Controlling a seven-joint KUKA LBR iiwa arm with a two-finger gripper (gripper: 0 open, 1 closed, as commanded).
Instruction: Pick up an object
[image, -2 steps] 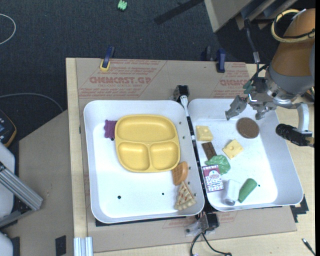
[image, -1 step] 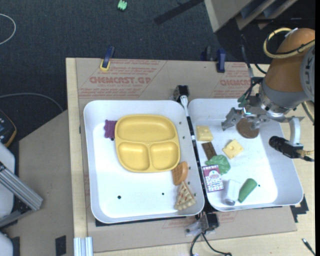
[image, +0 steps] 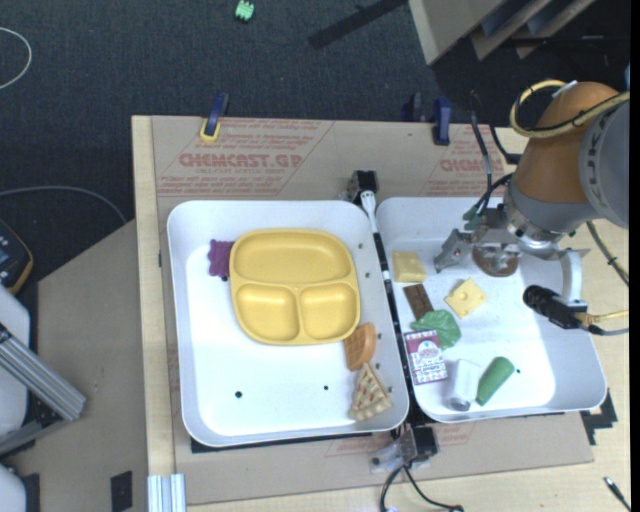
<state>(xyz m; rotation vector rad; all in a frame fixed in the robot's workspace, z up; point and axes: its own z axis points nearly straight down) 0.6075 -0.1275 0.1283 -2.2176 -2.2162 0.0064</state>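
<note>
Here we cannot tell the tool's (image: 492, 250) state above the right bin (image: 575, 385), where the cheese wedge (image: 466, 298), at its five o'clock, looks light, stiff, best pinched across flat sides.

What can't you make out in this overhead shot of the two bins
- Gripper, camera view: the arm's wrist covers it, so finger state is unreadable.
- Purple item, camera view: mostly hidden behind the yellow tray.
- White cup, camera view: partly overlapped by the green vegetable.
- Small red carton, camera view: label too small to read.
</note>
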